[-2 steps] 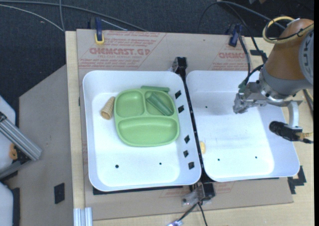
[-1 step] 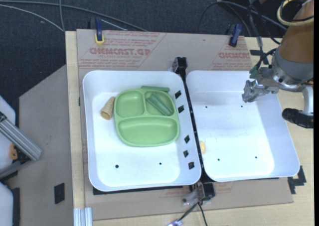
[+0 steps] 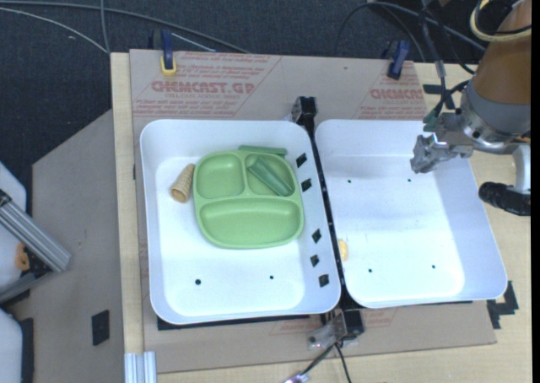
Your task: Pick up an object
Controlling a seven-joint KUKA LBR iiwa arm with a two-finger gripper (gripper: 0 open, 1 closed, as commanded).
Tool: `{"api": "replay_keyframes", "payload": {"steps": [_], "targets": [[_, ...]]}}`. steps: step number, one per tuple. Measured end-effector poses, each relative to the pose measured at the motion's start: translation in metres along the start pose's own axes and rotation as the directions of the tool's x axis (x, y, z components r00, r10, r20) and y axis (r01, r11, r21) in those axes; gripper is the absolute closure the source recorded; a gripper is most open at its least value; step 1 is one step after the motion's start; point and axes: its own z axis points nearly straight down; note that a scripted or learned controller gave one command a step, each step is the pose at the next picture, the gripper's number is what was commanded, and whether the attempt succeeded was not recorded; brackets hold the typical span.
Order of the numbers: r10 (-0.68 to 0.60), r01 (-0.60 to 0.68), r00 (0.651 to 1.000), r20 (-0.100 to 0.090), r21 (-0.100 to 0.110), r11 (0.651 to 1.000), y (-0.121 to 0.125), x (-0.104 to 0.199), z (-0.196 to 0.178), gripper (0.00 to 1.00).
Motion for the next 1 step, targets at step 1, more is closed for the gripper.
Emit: {"api": "replay_keyframes", "payload": {"steps": [1], "targets": [[-0.004, 0.004, 1.000, -0.001, -0.001, 1.000, 0.0155, 0.0486, -0.0114, 1.00]]}}
